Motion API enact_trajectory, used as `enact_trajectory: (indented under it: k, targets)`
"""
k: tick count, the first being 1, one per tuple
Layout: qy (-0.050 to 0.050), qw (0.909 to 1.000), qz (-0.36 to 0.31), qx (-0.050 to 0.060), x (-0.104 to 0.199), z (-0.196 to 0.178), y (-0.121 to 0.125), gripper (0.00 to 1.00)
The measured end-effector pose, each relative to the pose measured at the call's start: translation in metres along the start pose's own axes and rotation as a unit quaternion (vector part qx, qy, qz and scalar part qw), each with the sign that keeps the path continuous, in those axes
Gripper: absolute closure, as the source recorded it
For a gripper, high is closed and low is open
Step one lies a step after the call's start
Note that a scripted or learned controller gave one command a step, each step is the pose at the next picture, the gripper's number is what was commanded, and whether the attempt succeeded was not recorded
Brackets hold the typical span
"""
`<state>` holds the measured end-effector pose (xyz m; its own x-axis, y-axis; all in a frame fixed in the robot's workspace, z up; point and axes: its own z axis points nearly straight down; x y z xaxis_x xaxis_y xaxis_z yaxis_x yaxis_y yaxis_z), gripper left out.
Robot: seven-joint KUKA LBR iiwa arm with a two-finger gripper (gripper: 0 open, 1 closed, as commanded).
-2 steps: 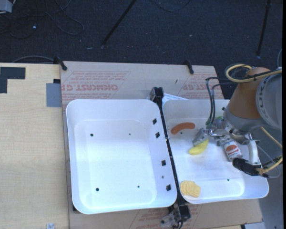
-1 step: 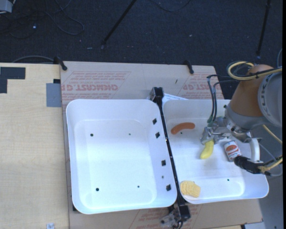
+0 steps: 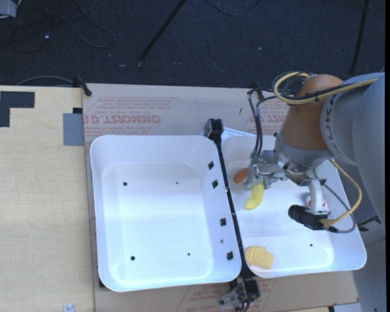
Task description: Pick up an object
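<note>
Currently the gripper (image 3: pixel 259 179) sits low over the upper-left part of the right-hand shallow white plastic bin (image 3: pixel 292 246), right of frame centre. The grey arm with the orange band (image 3: pixel 312 119) comes in from the right edge and covers that bin's upper-right corner.

Jaw state: cannot tell. The wrist hardware blocks the view, so open or closed is not readable.

The small elongated yellow object (image 3: pixel 254 199) is directly below the gripper in the frame, tilted, with its upper end meeting the gripper tip. Whether it is gripped or just lying on the bin floor under the tip cannot be told.

The small orange-red piece (image 3: pixel 240 175) is just left of the gripper, near the left wall of the right bin. The ridged pale-yellow chunk (image 3: pixel 260 258) lies at the lower-left corner of the same bin, well apart from the gripper.

The left-hand shallow white plastic bin (image 3: pixel 156 207) is at frame centre-left, with small dark dots on its floor. The black strip with clips (image 3: pixel 222 200) runs between the two bins.

Both bins rest on the brown cardboard sheet with red print (image 3: pixel 136 112). The pale wooden bench top (image 3: pixel 32 200) fills the left side, and dark carpet with cables (image 3: pixel 182 25) runs across the top.
</note>
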<state>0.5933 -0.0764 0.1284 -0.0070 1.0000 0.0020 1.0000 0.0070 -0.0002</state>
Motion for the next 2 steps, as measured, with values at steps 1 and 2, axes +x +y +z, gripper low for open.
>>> enact_trajectory:
  k: [1, 2]
  targets:
    - [0.001, 1.0000, 0.001, 0.001, 0.066, -0.062, -0.054, 1.00]
    - [0.000, 1.0000, 0.000, -0.001, 0.137, -0.121, -0.030, 1.00]
